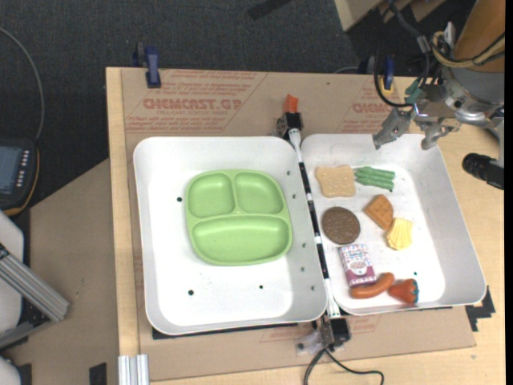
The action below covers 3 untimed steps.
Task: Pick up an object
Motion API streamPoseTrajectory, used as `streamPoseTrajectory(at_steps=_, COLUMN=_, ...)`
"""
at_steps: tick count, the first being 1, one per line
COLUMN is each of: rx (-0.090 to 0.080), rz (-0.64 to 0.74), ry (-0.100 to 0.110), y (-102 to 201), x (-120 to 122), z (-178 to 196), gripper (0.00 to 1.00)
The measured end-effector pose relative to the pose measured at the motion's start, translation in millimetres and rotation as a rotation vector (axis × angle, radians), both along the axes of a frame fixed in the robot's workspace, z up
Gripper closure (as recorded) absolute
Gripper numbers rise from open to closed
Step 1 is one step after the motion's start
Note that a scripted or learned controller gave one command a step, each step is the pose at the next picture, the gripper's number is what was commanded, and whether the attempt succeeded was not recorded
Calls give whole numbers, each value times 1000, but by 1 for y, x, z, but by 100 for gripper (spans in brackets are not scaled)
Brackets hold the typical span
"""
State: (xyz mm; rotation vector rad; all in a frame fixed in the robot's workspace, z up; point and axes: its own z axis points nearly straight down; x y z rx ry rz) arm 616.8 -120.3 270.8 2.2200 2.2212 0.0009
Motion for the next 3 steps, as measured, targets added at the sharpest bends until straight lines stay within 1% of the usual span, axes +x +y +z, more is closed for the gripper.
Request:
streamPoseTrajectory(at_steps=1, rx=0, rz=-5, ry=8, y=-50, x=-4, z=-65, gripper=0)
streamPoseTrajectory(at_steps=2, rx=2, rz=-3, ry=10, y=-65, x=-24, z=-163, gripper=0)
streamPoseTrajectory(at_steps=3, rx=-1, rz=4, ry=-3, y=-47, x=43, z=-187, gripper=0)
